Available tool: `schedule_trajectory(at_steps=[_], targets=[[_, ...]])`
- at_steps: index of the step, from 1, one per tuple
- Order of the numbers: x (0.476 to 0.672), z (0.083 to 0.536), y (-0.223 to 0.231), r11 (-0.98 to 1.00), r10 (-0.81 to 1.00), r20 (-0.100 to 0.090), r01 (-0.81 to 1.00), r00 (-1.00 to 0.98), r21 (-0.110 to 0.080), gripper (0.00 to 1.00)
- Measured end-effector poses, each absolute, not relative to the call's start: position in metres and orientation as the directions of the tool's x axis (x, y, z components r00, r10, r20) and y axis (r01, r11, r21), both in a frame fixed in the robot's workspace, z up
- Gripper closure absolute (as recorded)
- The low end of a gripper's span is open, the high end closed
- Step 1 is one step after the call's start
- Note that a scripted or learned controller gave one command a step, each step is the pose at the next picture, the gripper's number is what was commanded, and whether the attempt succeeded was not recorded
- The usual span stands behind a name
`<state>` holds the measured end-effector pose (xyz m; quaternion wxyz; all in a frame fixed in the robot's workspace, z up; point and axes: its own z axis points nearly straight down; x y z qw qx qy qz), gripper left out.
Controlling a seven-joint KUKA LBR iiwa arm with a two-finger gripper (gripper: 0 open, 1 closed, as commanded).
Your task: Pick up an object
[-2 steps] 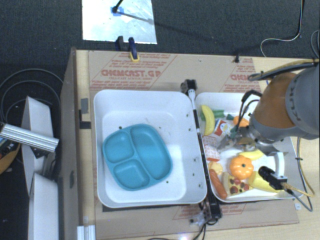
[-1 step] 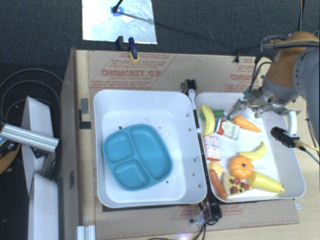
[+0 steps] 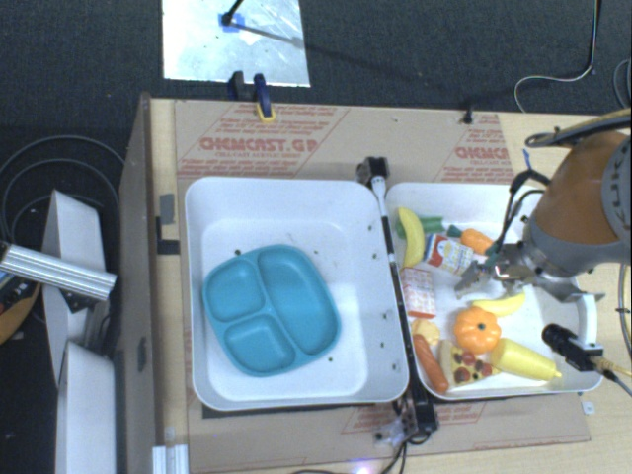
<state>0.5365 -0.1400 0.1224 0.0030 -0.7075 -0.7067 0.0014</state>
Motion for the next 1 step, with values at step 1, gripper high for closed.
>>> schedule_trajectory(at_steps=[1], targets=[[0.5032,0.0926,-0.1386,-0.002,1.0,-0.013,1.0,0.003,0.023,0.0]])
